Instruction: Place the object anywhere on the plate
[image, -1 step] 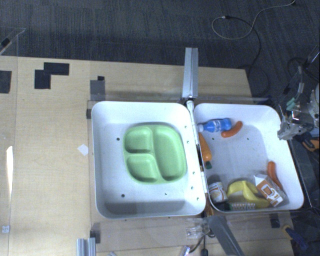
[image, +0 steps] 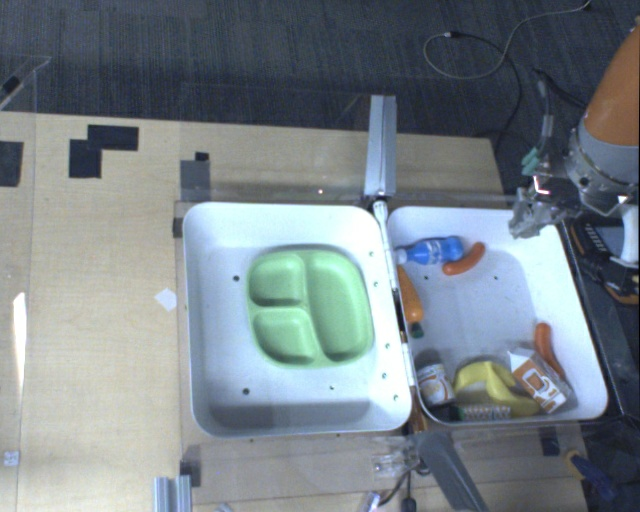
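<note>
A green plate (image: 308, 305) with three compartments lies in the middle of the left bin (image: 215, 400). The right bin (image: 490, 300) holds several objects. A small blue-and-white bottle (image: 433, 250) lies at the far left, with an orange sausage (image: 465, 259) beside it. An orange marker-like stick (image: 410, 300) rests along the left wall. My gripper (image: 528, 218) hangs over the right bin's far right corner, apart from all the objects, and I see nothing held in it.
Along the right bin's near edge sit a small can (image: 432, 383), a yellow object (image: 487, 383), a dark brush (image: 487, 411), an orange-and-white carton (image: 540, 385) and a second sausage (image: 545, 345). A metal divider (image: 380, 150) stands between the bins. Cables (image: 480, 50) lie behind.
</note>
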